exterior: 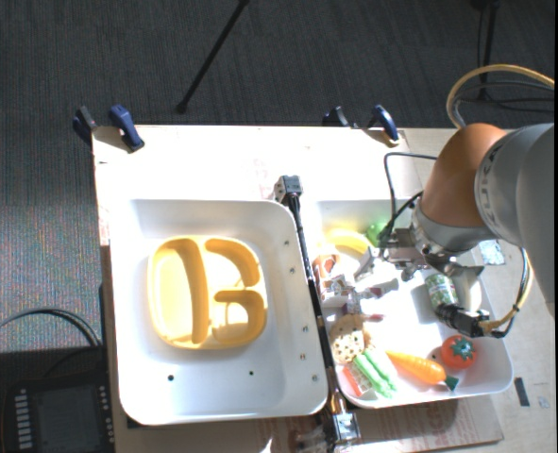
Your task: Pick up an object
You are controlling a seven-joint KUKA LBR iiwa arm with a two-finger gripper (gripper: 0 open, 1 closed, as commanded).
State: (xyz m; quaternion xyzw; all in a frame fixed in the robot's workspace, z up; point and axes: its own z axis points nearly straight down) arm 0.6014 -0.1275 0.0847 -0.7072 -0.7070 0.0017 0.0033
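My gripper [366, 281] hangs low over the middle of the right bin [486, 377], reaching in from the right. Its two silvery fingers [365, 265] stand apart, so it is open, and I see nothing held between them. Just left of it lies a small red-and-white item [328, 265]. A yellow banana [347, 243] and a green piece [378, 227] lie behind it. In front of it are a waffle-like biscuit [347, 342], a green pod [376, 370], a carrot [416, 366] and a red tomato [458, 350]. A small green bottle [441, 291] lies under the wrist.
The left bin [146, 366] holds a yellow divided tray [206, 291]. A black divider rail [309, 281] runs between the bins. Blue clamps [126, 125] grip the back edge of the bench. The arm's cables [505, 314] loop over the right bin's right side.
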